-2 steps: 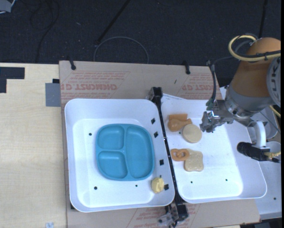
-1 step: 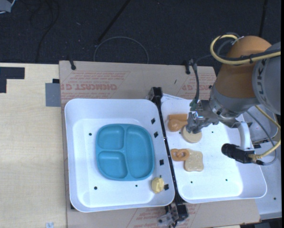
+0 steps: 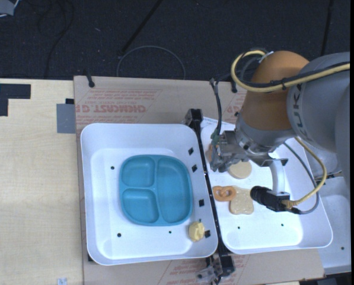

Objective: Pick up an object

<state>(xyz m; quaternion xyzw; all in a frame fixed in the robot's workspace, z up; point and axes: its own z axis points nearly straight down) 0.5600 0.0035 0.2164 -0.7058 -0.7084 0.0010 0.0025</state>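
My gripper (image 3: pixel 222 157) hangs low over the left part of the right bin (image 3: pixel 283 239), close to the divider. Just right of it lies a round beige cookie-like piece (image 3: pixel 241 170). Below it sit an orange ring-shaped piece (image 3: pixel 224 193) and a pale beige bread-shaped piece (image 3: pixel 242 203), touching each other. A small brownish thing shows at the gripper's left edge, mostly hidden. In the left bin (image 3: pixel 99 153) lies a blue divided plate (image 3: pixel 155 189), with a small yellow lump (image 3: pixel 196 231) at the bin's lower right corner.
The arm's grey body and orange band (image 3: pixel 277 100) cover the upper right bin. A cardboard sheet (image 3: pixel 135 103) lies under both bins. The wooden bench (image 3: pixel 28 189) stretches to the left. The right bin's lower floor is bare white.
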